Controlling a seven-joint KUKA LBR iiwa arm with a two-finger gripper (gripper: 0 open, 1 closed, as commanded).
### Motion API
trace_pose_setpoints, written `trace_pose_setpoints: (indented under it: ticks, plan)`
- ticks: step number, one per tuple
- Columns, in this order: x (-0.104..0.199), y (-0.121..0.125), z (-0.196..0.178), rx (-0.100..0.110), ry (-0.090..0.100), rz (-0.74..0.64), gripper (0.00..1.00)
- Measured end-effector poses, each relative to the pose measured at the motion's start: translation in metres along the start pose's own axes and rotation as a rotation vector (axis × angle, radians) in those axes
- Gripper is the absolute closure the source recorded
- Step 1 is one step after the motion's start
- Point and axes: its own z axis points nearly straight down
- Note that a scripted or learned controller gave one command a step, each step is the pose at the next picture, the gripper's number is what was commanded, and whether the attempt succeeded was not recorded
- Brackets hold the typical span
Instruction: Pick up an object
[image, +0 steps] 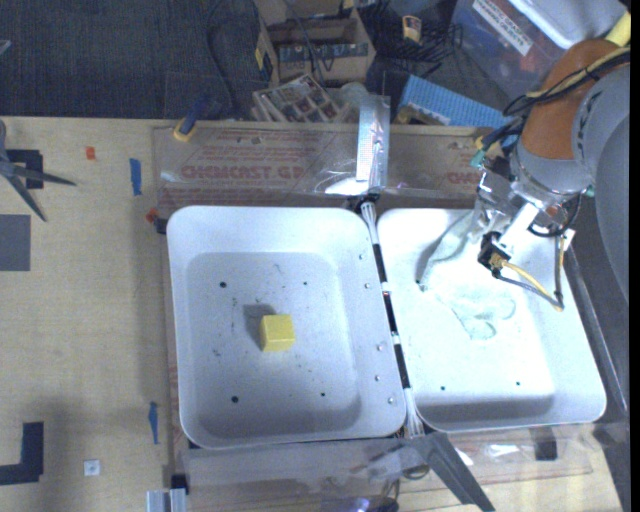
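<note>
A small yellow block (278, 332) lies near the middle of the left white bin (200, 240). My gripper (428, 272) hangs over the upper left part of the right white bin (560, 400), close to the divider between the bins, and points down and left. A faint clear object (480, 315) lies on the right bin's floor, a little right of and below the gripper. I see nothing held in the gripper.
The grey arm with its orange band (560, 90) reaches in from the upper right, with yellow cables (530, 285) trailing over the right bin. A cardboard strip (270, 165) and clutter sit behind the bins. Blue tape marks (135, 175) dot the wooden bench on the left.
</note>
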Motion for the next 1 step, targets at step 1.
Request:
trace_pose_setpoints:
  ticks: [1]
  plan:
    - [-0.0102,0.0155,0.0266,0.004,0.0,-0.175,1.0]
